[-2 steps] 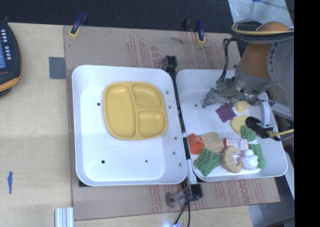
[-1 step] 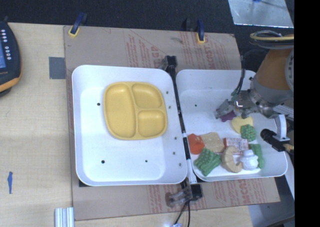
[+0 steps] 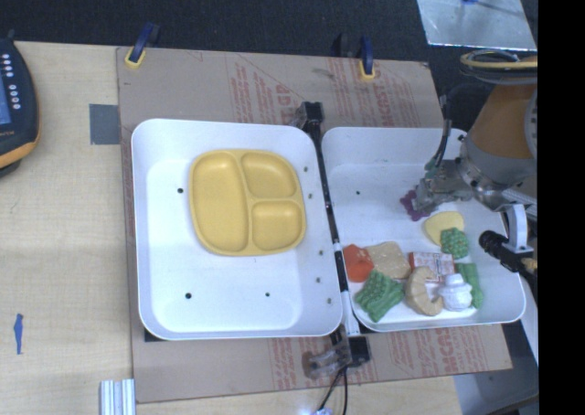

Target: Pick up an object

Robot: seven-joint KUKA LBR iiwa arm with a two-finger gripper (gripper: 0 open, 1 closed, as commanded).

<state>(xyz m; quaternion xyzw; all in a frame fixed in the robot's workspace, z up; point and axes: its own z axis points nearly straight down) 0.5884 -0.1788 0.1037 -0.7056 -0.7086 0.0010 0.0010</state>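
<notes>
Gripper low in right bin, by purple piece.
Finger state: cannot tell. Risk: toy food lies crowded; a grab may snag neighbours or slip.

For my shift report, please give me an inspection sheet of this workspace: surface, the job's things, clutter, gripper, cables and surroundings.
Surface: brown cardboard sheet on a wooden bench, bearing the left bin and the right bin, side by side.
Job's things: small toy foods heaped in the right bin's near half, among them a green waffle-like piece, a yellow piece and a red piece.
Clutter: yellow divided plate in the left bin.
Gripper: gripper low in the right bin, beside a purple item; finger state cannot be told.
Cables: black cable at the near edge.
Surroundings: clamps on the far edge; handheld pendant at left.
</notes>
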